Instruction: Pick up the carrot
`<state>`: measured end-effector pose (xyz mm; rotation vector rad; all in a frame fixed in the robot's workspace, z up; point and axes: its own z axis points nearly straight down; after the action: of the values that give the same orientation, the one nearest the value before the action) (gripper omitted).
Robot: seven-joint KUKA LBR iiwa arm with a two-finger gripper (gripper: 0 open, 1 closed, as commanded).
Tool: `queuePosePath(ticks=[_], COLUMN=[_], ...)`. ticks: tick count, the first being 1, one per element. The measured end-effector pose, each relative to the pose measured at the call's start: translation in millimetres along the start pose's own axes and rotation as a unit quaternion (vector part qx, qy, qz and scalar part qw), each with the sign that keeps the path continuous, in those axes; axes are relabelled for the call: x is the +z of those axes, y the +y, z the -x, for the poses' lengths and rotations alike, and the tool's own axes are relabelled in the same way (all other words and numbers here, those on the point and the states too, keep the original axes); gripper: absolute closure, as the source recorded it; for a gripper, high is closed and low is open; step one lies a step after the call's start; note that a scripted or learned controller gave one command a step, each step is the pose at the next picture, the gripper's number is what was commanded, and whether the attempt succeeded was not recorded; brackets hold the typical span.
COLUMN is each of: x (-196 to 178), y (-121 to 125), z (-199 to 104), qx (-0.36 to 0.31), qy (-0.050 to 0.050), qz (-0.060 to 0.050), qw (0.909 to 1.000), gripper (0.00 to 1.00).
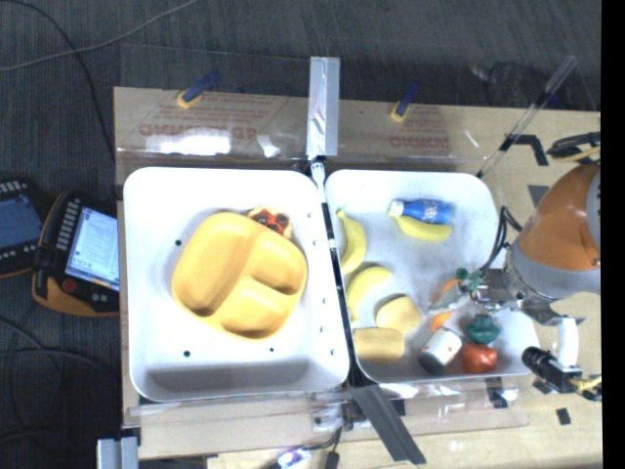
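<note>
Far left, off the bench, a handheld control pendant (78,257) with a lit screen lies on the dark carpet. The bench (195,106) carries two blue clips along its back edge, with a metal strip (323,106) standing upright between the bins.

The left bin (156,360) holds a large yellow divided plate (239,274), tilted, occupying most of the floor. A small red and dark item (271,221) sits at the plate's upper edge, touching it; its identity cannot be determined.

The right bin (469,189) holds, from its left wall: a banana (352,240) lying along the divider, two pale yellow rounded pieces (369,286) and (398,313) below it, and a yellow block-shaped piece (379,343) near the front wall. Toward the back lies a small blue and white bottle (420,209) resting on a second yellow banana-like piece (425,229). Near the front right sit a white cylinder with a dark end (441,348), a dark green item (481,329) and a red tomato-like item (479,358), closely grouped.

The carrot (444,289), a thin orange piece, lies in the right half of the right bin, just beside the gripper (476,286). The arm (566,237) enters from the right, its orange band over the bin's right rim. Whether the end effector is open or closed cannot be told.
</note>
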<state>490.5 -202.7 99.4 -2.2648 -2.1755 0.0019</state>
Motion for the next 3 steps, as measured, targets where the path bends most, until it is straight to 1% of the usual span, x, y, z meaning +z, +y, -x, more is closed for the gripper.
queuePosePath(ticks=[1, 2, 3], x=[-8.8, -8.7, 9.4], y=[1.2, 1.0, 35.3], z=[-1.1, -1.1, -11.6], qx=[-0.001, -0.001, -0.028], qy=[0.001, 0.001, -0.001], qz=[0.001, 0.001, 0.004], qw=[1.0000, 1.0000, 0.9996], gripper=[1.00, 0.00, 0.00])
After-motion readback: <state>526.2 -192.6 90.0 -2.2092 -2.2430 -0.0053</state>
